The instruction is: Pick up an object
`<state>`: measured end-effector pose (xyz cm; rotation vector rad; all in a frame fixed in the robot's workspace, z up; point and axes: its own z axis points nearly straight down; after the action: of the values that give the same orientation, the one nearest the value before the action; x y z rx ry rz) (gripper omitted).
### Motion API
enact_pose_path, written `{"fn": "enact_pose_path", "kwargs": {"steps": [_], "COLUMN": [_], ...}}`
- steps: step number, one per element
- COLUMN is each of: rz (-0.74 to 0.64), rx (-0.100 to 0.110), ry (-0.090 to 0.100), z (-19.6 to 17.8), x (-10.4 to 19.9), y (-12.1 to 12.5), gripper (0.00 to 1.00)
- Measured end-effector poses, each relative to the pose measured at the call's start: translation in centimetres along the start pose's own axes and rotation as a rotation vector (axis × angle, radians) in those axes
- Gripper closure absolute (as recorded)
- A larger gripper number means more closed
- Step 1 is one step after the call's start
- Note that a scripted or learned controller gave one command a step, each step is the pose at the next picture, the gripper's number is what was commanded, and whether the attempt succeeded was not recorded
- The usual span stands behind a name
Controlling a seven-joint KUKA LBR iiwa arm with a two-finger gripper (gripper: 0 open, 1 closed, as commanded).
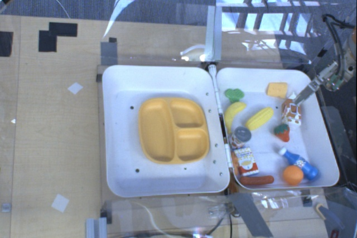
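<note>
You would have seen the end effector point(297, 100) at the upper right of the right-hand shallow white bin point(329, 147), its tip touching or just above the small white-and-brown carton point(291, 111); whether it was open or closed could not be told. Just beside that carton lay a red strawberry toy point(282, 131), a yellow corn cob point(259, 118) and a flat orange cracker point(277, 89). The left-hand white bin point(120, 136) held a yellow divided plastic tray point(173, 130). Both bins sat on the wooden tabletop point(50, 142).
</note>
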<state>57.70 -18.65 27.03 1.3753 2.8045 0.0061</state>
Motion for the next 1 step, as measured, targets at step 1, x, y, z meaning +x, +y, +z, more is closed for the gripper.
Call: {"fn": "enact_pose_path", "kwargs": {"steps": [1], "rz": [-0.300], "rx": [0.007], "ry": [0.012], "z": [7.83], "x": [3.81], "y": [-8.15], "gripper": [0.00]}}
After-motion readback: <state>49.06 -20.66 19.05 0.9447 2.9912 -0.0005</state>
